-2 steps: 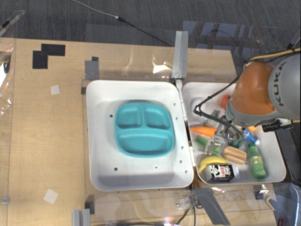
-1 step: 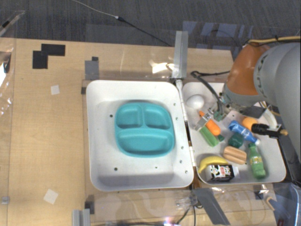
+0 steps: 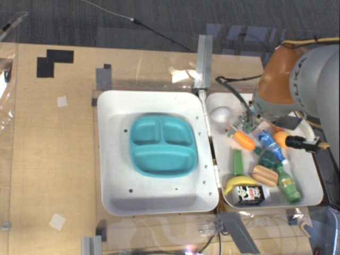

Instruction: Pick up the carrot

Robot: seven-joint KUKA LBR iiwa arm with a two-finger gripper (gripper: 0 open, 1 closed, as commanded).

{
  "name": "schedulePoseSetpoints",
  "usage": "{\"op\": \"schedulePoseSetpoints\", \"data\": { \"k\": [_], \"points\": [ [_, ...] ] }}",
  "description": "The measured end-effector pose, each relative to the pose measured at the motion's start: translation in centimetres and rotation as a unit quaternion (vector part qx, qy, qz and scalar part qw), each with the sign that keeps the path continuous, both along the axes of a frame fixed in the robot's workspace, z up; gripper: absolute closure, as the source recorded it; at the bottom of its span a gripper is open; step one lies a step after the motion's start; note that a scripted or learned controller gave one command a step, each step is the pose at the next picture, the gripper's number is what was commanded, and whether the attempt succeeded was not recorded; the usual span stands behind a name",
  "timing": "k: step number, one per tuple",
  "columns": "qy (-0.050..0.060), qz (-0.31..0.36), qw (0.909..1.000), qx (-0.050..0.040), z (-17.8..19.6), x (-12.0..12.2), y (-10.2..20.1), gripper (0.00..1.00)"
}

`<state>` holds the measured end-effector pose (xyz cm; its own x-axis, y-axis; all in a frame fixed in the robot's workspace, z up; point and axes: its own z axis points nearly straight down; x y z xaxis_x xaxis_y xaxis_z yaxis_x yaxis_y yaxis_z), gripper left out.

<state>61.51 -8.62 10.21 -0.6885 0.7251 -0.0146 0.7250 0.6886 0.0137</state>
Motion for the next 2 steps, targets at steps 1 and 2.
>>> {"op": "schedulePoseSetpoints", "data": {
  "k": [1, 2],
  "points": [
    [0.000, 0.154, 0.9880, -0.0036, -1.1, -5.9, -1.3, 1.00],
    [0.001, 0.104, 0.9945, -0.0003, 8.8, -10.4, 5.6, 1.00]
  ]
}}
